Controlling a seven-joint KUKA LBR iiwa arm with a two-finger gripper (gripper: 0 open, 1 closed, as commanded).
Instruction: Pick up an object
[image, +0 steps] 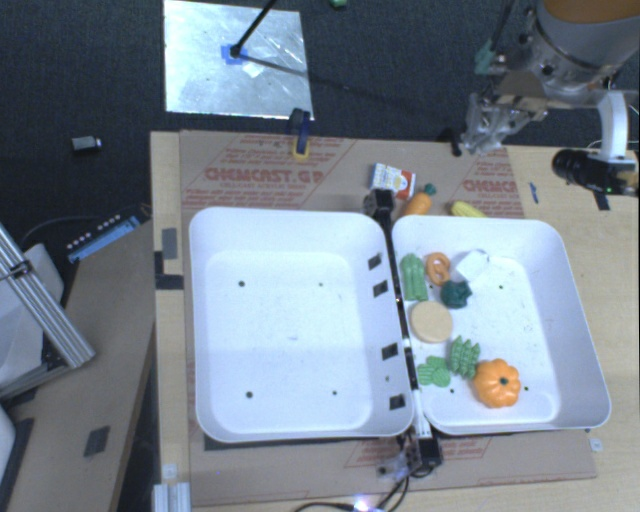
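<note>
My pincer (487, 128) hangs up past the right bin (570, 290), over the tabletop (330, 165); can't tell if it's apart or together. Pumpkin (497, 383), cookie (431, 322) and the green bits sit in that bin.

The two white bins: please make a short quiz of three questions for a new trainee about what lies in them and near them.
1. True or false: the orange pumpkin lies in the left bin.
2. Which thing touches the beige round disc least? A) dark green broccoli-like piece B) orange pumpkin C) long green vegetable
3. Fill in: the end effector hangs above the ____ edge of the bench, outside both bins.

Key
1. False; it lies in the right bin, near its front.
2. B; the pumpkin lies apart from the disc.
3. far
</note>
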